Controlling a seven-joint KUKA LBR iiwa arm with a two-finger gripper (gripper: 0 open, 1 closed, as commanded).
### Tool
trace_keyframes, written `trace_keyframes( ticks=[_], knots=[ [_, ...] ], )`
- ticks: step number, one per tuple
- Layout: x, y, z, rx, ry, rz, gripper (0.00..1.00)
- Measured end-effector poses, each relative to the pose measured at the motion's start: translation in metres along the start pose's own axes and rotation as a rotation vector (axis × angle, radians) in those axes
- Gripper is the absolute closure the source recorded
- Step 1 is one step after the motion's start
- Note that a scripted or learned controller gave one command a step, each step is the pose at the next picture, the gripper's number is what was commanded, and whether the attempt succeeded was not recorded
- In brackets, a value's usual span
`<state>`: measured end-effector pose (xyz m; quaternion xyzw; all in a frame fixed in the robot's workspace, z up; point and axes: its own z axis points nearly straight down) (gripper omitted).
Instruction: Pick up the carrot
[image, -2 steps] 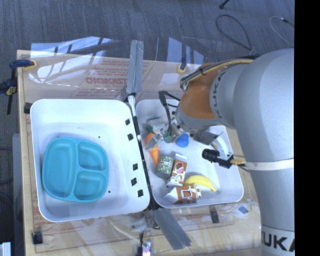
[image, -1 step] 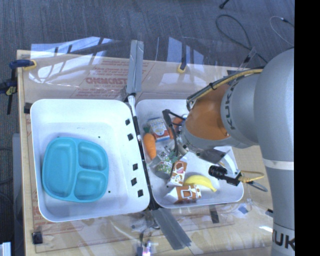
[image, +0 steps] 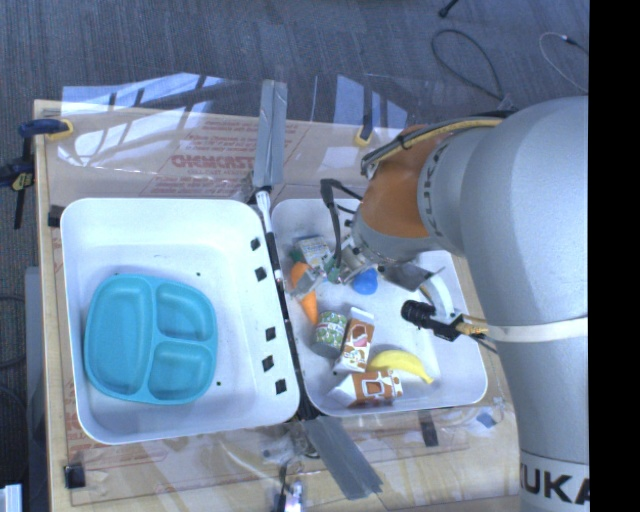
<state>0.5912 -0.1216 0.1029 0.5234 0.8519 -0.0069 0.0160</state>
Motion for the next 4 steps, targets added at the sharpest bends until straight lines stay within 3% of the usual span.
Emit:
trace_keyframes(
  ticks=[1,2,3,4],
  knots=[
    [0.013,-0.032,0.000,-0.006,0.008,-0.034,0.00],
    [-0.005,0.001,0.002,-0.005,0.012,-0.032,0.00],
    [0.003,-0.019,0.002,-0.007,0.015,-0.005,0.00],
    [-0.008,0.005,0.002,-0.004,0.019,-0.089,0.00]
  ],
)
